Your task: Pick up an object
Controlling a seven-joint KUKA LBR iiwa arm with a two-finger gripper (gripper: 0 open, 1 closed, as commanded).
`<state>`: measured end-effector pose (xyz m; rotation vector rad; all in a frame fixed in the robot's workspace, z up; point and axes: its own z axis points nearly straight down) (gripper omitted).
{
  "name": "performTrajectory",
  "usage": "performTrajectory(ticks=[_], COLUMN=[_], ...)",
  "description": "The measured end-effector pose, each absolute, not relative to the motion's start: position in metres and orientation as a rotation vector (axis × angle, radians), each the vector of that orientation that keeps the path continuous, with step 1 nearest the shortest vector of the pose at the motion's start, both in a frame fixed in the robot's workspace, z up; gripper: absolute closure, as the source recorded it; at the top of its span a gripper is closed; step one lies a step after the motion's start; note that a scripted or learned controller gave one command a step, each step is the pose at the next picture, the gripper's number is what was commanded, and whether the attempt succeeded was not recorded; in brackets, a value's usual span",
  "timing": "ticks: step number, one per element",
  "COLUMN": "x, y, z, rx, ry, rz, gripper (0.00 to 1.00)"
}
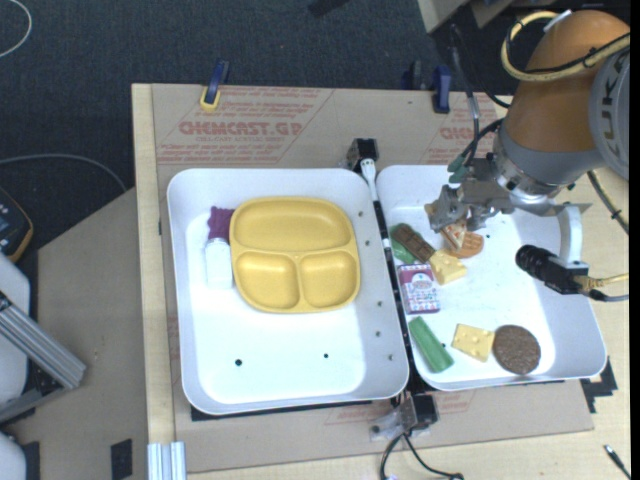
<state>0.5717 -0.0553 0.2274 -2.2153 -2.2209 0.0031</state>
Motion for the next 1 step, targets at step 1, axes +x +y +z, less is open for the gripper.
performTrajectory(ticks=[1], x=[0.5619], y=[-0.0552], z=[0.2162], rx=[-2.22], ry=[-2.218], rz=[0.004], gripper=[1.0])
